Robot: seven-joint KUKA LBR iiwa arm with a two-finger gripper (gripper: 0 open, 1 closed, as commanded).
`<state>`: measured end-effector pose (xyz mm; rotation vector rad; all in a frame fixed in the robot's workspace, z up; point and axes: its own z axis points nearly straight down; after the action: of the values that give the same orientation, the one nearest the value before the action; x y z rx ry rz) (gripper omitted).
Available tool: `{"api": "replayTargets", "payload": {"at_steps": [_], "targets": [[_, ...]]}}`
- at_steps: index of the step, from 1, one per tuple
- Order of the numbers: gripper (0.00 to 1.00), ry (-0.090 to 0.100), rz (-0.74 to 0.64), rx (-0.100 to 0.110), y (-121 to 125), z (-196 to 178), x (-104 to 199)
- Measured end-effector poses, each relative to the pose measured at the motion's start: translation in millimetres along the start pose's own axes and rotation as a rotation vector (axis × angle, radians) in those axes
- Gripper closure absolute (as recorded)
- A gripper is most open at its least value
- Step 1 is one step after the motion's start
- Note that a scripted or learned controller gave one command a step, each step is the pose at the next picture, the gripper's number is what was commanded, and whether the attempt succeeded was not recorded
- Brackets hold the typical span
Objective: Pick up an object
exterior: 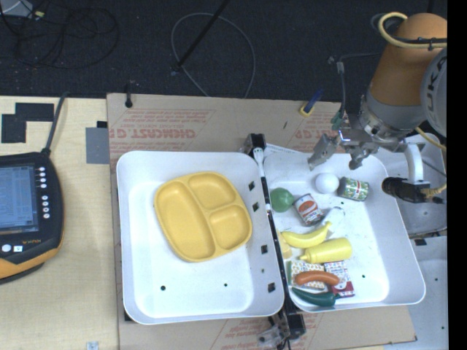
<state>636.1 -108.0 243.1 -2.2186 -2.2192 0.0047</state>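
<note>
The claw (341, 154) hangs over the right bin's (398, 268) far edge, fingers spread apart with nothing between them. Just below it lie a white ball (326, 183) and a green can (354, 189); nearer sit a banana (305, 235) and mustard bottle (325, 251). A yellow tray (203, 215) fills the left bin (139, 268)

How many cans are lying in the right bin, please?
2. A red-labelled can lies near the bin's middle, beside the green ball; a green-labelled can lies toward the back right, next to the white ball.
</note>
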Motion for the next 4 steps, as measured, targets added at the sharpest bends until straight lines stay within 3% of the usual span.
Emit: {"api": "replayTargets", "payload": {"at_steps": [1,2,3,4], "targets": [[0.00,-0.001,0.004,0.008,2.4,85.9,-62.3],[0.00,-0.004,0.000,-0.014,-64.2,138.1,-19.9],[0.00,-0.023,0.004,-0.050,-76.4,142.9,-12.0],[0.00,-0.020,0.004,-0.050,-82.6,142.8,-7.7]]}}
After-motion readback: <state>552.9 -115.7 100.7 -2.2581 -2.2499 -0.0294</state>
